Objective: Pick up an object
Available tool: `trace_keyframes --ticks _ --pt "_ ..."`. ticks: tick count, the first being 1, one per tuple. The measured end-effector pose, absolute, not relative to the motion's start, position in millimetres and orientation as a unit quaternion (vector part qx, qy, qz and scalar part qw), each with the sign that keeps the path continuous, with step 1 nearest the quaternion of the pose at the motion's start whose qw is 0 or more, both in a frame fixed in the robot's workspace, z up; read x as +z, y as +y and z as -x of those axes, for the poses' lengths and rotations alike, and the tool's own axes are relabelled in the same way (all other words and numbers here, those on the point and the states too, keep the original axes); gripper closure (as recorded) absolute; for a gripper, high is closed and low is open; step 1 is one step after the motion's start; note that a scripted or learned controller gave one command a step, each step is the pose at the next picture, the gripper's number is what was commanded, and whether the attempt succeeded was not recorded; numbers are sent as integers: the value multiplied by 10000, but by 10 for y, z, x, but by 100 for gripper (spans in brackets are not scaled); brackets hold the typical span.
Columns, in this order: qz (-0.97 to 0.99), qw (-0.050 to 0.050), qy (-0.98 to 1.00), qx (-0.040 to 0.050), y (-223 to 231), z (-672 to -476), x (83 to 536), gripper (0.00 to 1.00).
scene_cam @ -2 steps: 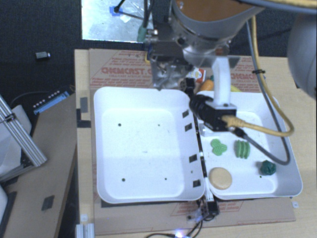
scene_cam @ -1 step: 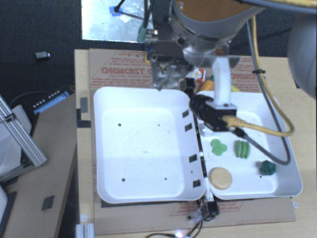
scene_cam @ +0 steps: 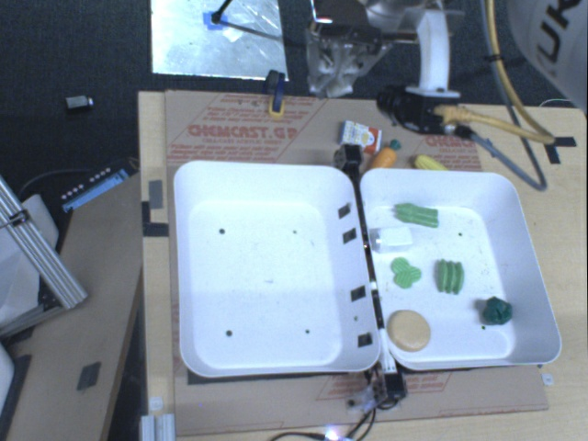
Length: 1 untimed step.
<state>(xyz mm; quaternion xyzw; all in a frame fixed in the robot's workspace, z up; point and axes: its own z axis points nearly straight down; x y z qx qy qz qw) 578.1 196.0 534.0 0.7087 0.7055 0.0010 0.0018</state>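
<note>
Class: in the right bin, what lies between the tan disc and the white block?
In the camera view, a small green leafy piece lies between the tan disc and the white block.

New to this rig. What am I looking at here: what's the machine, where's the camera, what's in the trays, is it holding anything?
One camera, fixed above the bench, looks down at a slant. The machine at the top is a robot arm that reaches in from the right; its gripper hangs above the bench, behind the bins, with nothing visible between its fingers. Whether they are open or shut is hard to tell from here.

Two shallow white bins sit side by side on a cardboard sheet. The left bin has bare floor. The right bin holds small toy-like items: a green pod piece, a white block, a green leafy piece, a green ribbed piece, a dark green lump and a tan round disc.

The job is to pick up one object; none is lifted yet.
</note>
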Motion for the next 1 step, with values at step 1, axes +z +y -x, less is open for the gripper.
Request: trace_keyframes --ticks 1 --pt "-7036 -9 7106 8 2203 -4822 5361 100"
